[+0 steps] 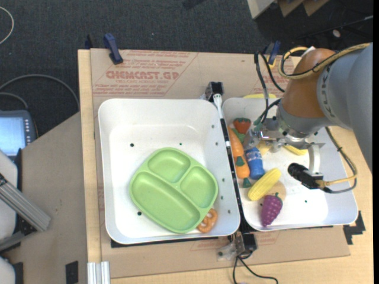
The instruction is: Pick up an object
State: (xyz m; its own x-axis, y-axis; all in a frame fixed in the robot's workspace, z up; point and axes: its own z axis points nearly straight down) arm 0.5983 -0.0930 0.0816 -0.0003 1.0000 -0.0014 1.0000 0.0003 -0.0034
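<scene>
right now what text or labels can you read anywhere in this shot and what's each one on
"CHEMCAST" then letters that look like "G.P": large red print on the brown board behind the left bin.
Smaller red lines above and below it: too blurred to read.
Blue bottle in the right bin: no label legible.

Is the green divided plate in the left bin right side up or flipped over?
Right side up. The green divided plate lies in the left bin with its three hollow compartments facing the camera.
</scene>
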